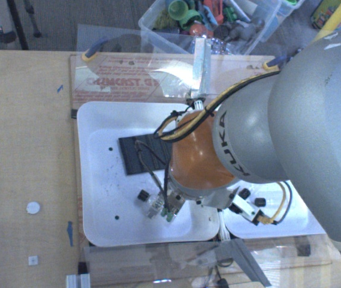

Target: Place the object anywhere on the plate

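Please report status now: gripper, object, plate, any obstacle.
Gripper low over left bin, near front. Dark flat plate behind it. Object not identifiable. Arm covers much of the bins.

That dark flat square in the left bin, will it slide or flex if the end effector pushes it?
The dark flat square lies flush on the smooth left bin, so it would probably slide rather than tip. It looks thin, so it may be light and hard to grasp from above.

Light wood bench top [26,143] fills my left side, with a small white disc [33,207] and blue marks on it. Grey carpet floor [56,8] beyond. Clear plastic tub [218,11] of colourful toys sits behind. Dark stand legs [14,11] at top left.
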`<state>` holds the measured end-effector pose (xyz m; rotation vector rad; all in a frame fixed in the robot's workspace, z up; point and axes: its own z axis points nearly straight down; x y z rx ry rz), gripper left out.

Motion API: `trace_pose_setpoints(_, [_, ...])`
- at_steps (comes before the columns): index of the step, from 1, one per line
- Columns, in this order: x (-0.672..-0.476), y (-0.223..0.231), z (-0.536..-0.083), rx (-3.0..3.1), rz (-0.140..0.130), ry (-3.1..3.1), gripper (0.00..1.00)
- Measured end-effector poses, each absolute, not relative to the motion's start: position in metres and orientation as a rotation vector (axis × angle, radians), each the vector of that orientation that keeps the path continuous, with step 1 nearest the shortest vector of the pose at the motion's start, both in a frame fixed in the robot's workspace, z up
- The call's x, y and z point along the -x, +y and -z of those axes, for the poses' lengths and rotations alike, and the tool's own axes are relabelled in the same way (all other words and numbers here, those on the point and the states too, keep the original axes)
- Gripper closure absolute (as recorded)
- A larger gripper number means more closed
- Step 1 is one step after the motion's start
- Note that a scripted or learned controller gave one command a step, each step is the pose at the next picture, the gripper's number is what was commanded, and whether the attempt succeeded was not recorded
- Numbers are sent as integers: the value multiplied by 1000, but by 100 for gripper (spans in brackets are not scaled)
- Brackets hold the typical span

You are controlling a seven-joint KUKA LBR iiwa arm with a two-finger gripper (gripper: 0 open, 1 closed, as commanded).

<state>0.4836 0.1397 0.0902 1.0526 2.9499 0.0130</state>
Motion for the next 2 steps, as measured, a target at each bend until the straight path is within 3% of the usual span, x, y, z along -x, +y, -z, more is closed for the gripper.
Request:
trace_pose_setpoints(1, [-485,218,-91,-505,-9,3084,100])
trace_pose_setpoints(2, [-484,199,-91,-27,-15,3127,100])
